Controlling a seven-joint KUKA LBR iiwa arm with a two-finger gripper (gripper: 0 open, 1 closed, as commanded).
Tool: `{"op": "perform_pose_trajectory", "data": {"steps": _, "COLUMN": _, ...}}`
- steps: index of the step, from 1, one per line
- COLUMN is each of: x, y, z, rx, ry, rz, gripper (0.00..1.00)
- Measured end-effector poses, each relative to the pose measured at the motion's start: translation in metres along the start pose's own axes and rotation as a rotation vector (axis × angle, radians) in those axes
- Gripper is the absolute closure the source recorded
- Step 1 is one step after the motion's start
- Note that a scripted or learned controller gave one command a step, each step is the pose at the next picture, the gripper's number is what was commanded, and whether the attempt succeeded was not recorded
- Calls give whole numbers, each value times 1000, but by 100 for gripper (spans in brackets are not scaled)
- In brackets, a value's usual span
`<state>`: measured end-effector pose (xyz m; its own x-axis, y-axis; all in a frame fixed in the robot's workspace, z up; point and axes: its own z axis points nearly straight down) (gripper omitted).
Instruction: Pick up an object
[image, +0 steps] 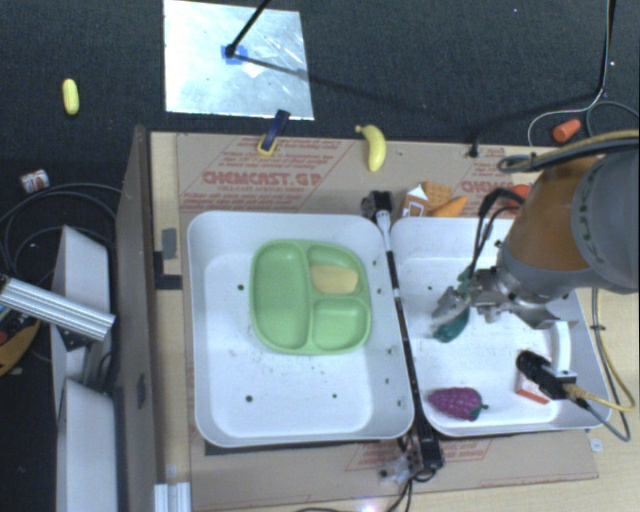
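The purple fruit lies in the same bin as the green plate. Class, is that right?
No. The camera view shows the purple fruit in the other bin, where the arm works; the green plate sits in the neighbouring bin.

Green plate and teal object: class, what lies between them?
In the camera view, the two bins' adjoining rims separate the green plate from the teal object; otherwise bare bin floor.

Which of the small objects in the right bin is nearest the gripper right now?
The teal one, right at the gripper near the middle of the right bin. The purple one lies apart, by that bin's front edge.
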<state>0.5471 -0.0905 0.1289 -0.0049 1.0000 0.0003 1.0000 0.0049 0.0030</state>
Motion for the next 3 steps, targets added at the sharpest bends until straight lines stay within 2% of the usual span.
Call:
{"op": "perform_pose_trajectory", "data": {"steps": 1, "x": 0, "y": 14, "z": 46, "rx": 3, "ry": -1, "rz": 0, "gripper": 0}}
{"op": "perform_pose_trajectory", "data": {"steps": 2, "x": 0, "y": 15, "z": 34, "rx": 0, "ry": 0, "rz": -1, "gripper": 100}}
{"op": "perform_pose_trajectory", "data": {"steps": 3, "x": 63, "y": 56, "z": -61, "rx": -11, "ry": 2, "rz": -7, "gripper": 100}}
